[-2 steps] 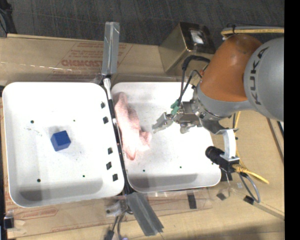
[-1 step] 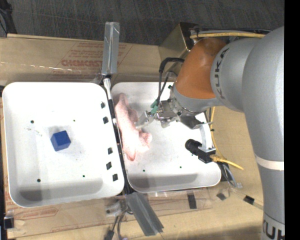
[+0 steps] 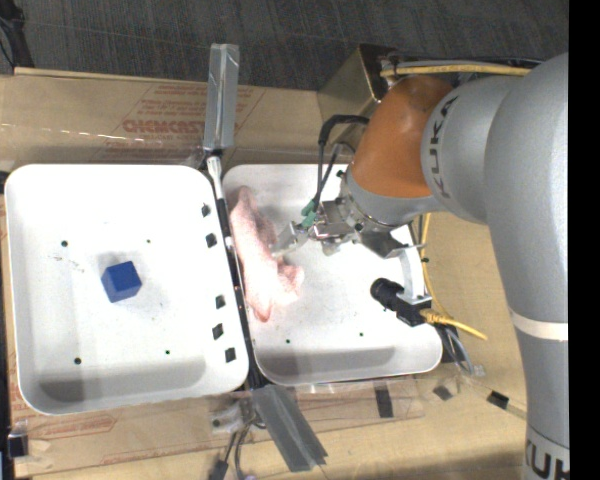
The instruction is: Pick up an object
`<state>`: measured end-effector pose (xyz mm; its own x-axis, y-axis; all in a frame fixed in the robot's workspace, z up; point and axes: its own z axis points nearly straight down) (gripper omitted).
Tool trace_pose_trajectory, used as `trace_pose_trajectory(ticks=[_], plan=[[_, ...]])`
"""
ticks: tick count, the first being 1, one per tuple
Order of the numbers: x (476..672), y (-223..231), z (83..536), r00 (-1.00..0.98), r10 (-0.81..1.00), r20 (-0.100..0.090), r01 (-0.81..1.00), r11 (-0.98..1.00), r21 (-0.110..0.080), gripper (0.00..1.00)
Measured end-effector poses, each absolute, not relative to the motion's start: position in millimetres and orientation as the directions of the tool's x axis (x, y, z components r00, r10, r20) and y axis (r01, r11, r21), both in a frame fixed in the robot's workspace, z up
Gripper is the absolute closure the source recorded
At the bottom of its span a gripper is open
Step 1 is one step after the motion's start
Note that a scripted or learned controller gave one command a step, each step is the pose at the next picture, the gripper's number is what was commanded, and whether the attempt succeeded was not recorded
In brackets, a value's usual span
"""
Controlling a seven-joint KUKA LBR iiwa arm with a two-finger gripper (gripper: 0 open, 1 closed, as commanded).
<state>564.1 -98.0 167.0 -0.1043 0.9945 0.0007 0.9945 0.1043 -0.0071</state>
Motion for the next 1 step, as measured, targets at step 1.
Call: trace_pose_trajectory(ticks=[1], plan=[[570.2, -102.2, 98.5, -0.236, 0.972, -0.004, 0.972, 0.236, 0.01, 0.0]])
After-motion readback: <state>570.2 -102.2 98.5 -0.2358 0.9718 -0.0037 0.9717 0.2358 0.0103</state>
